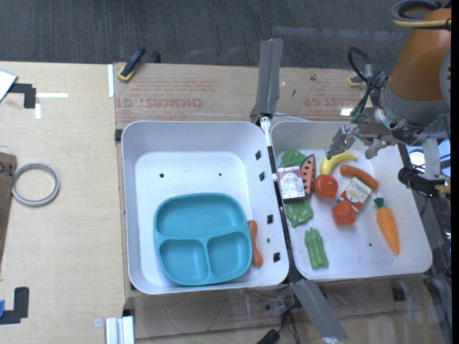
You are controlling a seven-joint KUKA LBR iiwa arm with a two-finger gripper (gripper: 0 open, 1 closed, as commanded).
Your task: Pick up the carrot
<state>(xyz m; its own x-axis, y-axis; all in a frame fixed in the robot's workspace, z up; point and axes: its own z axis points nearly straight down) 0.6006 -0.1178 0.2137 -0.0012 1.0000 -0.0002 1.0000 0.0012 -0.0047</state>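
Far left on the counter [64, 264] – a roll of tape [34, 184], lying flat, plus bits of black tape marks. Blue-and-yellow clamp [132, 62] sits at the top edge of the cardboard sheet [186, 92]; red print on the cardboard runs upside down, seems to read "CHEMCAST GP", not sure.

Left bin [136, 192] holds a teal divided plate [202, 238], three compartments. An orange sausage-like piece [254, 243] lies just beside the plate's right edge, against the bin wall.

Right bin [416, 256] – cluttered. From its left: green leafy piece [292, 157], watermelon slice [307, 172], small red-and-white carton [291, 185] with print too small to read, another green leaf [299, 211], green bean pod [315, 248] near the front. Then banana [334, 163], tomato [325, 185], a second red fruit [343, 213], hot dog [358, 175], red-and-white packet [357, 190] – label unreadable.

Carrot [386, 224] lies at the right side of the right bin, green top toward the back, tip toward the front, apart from the other items.

Gripper [353, 140] hangs over the back of the right bin, above the banana, well apart from the carrot. Cannot tell whether it is released or clenched; nothing visibly grasped.
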